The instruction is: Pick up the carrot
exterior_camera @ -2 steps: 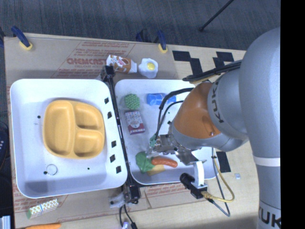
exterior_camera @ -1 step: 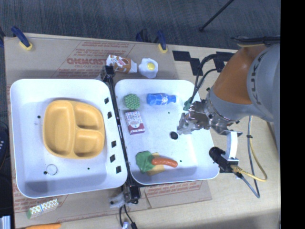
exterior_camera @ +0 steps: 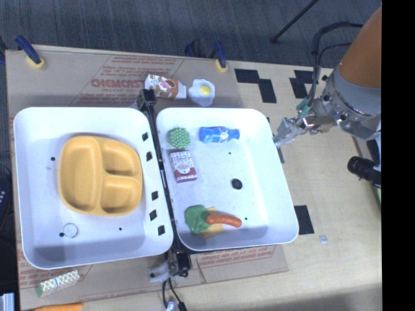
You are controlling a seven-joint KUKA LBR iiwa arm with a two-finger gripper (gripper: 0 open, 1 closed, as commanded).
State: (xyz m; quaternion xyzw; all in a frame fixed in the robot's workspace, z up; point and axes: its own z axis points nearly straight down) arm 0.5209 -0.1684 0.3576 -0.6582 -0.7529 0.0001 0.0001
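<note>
So the bench (exterior_camera: 337, 251) is carrying two white bins side by side, and the left bin (exterior_camera: 32, 173) is holding a big yellow divided plate (exterior_camera: 100, 173) that's got nothing to do with this job. The right bin (exterior_camera: 259, 173) is where it's all happening: the carrot (exterior_camera: 224, 221) is lying flat near the front edge, orange body pointing right, with its leafy green top (exterior_camera: 196, 218) bunching up at the left end. The arm (exterior_camera: 360, 63) is hanging off to the right, outside the bin, and its gripper (exterior_camera: 285, 131) is sitting just past the bin's right rim, well apart from the carrot; honestly I can't tell whether the fingers are apart or together from this angle. Also in that bin, getting smaller: a blue bottle (exterior_camera: 218, 135), a red carton (exterior_camera: 183, 166), a green bumpy ball (exterior_camera: 179, 137), all well clear of the carrot. My guess is it's a light plastic toy, stiff and a bit slick, so I'm thinking the fingers should be closing across the middle of the orange part, not the floppy-looking greens, since a rounded smooth body could be squirting out sideways
</note>
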